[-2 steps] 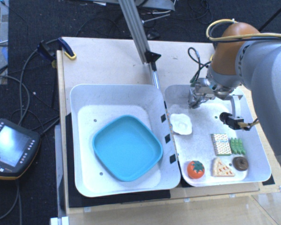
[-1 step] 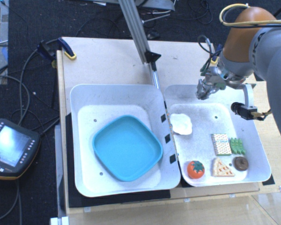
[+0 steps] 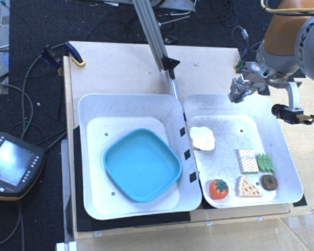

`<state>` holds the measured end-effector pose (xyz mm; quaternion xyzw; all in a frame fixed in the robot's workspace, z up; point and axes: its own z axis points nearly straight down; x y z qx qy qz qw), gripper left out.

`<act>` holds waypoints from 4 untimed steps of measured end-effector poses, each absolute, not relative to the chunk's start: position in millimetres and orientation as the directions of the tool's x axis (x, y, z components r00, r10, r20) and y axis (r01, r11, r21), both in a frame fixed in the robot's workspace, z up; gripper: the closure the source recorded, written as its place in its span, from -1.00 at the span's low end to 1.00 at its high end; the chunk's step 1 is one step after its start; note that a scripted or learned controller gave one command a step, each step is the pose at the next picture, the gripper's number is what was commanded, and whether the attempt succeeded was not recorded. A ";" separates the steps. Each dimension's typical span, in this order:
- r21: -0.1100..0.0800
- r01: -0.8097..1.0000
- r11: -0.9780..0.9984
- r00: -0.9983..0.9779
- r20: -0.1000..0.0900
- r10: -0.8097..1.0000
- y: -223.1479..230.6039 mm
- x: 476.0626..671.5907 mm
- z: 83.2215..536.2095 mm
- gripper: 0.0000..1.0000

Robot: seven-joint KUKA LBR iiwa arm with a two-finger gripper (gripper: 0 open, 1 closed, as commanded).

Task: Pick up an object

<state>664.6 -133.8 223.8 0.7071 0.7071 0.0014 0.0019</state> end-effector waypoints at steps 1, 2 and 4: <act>0.002 1.000 0.000 0.000 0.000 1.000 -133.7 664.9 241.4 1.00; 0.001 1.000 0.004 -0.004 0.001 1.000 -85.2 649.6 251.1 1.00; -0.001 1.000 0.004 -0.004 0.001 1.000 7.7 616.5 244.4 1.00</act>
